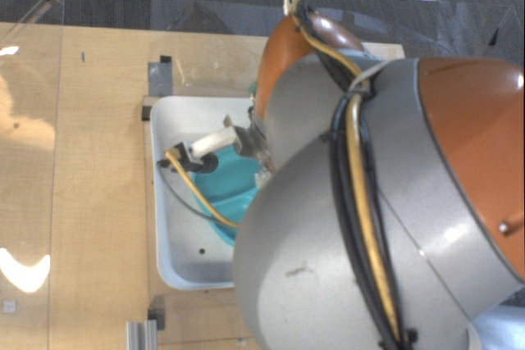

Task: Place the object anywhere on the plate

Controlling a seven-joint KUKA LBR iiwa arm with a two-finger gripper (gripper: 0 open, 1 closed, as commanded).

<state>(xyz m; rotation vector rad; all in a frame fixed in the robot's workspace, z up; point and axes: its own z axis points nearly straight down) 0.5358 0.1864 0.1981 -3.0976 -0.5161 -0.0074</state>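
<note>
The arm (369,217) reached in from the right and stood low over the left-hand white bin (157,209), its grey body covering the right part of that bin and the bench (82,176) beyond it. A teal plate (234,176) lay in the bin, with its left part exposed and the rest hidden under the arm. The gripper (256,145) was over the upper edge of the plate, close to the bin's far wall.

Gripper state: it could not be told whether the gripper was open or closed, or whether it had hold of anything, because the wrist blocked the view.

Object location: it could not be told. The exposed part of the plate carried nothing that could be read as the object, and the arm hid the rest.

Step in hand, as a judgement: the gripper's position over the plate suggested the placing step — either the descent or the release.

Next move, if the object was in the gripper:
- Lower until the object rests on the plate.
- Open fully, then lift straight up — a sideways exit could drag the object off the plate or catch the bin wall.
</note>
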